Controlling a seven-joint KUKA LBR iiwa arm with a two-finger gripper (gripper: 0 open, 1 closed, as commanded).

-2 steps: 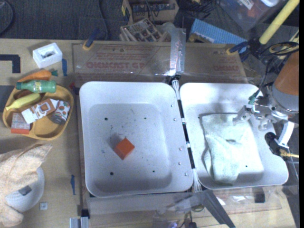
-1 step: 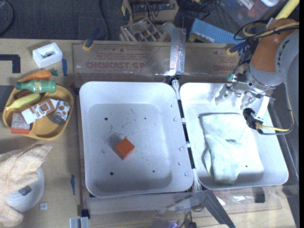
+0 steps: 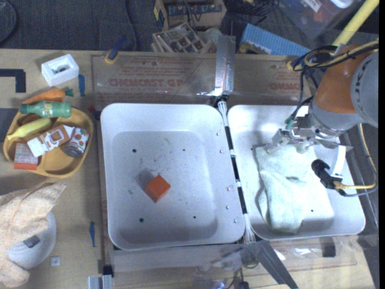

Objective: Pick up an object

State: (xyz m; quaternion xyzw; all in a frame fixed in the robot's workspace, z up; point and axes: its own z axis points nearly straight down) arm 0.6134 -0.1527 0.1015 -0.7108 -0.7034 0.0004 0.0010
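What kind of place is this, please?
Probably a robotics lab bench for grasping trials. Two white bins sit side by side, one with an orange block, one with a white cloth, under a cabled robot arm.

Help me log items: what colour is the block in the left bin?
Orange block, clearest in the camera view.
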